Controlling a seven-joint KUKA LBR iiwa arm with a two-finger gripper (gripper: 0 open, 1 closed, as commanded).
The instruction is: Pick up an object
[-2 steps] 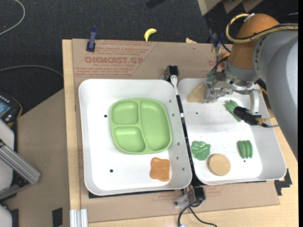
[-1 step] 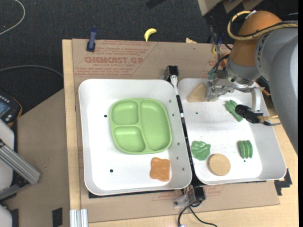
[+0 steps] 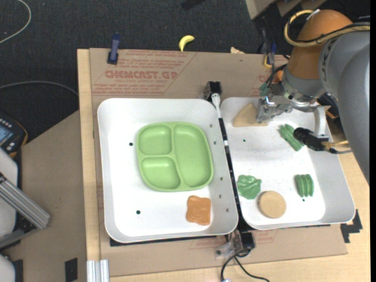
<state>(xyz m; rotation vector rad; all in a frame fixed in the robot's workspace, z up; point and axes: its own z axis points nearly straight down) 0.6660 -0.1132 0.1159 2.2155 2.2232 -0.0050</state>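
Nothing lifted yet: gripper low in the bin, tan wedge just beside; grip state impossible to tell.

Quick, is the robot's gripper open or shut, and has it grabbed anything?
Gripper: cannot be told; it is low in the right bin's far corner, at a tan wedge-shaped piece.

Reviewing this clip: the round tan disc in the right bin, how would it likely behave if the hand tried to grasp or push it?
The round tan disc lies flat and low in the right bin, so it probably offers little edge to pinch. It looks like a light toy food item, likely sliding on the smooth white floor when pushed. It touches the green leafy piece, which would probably shift too.
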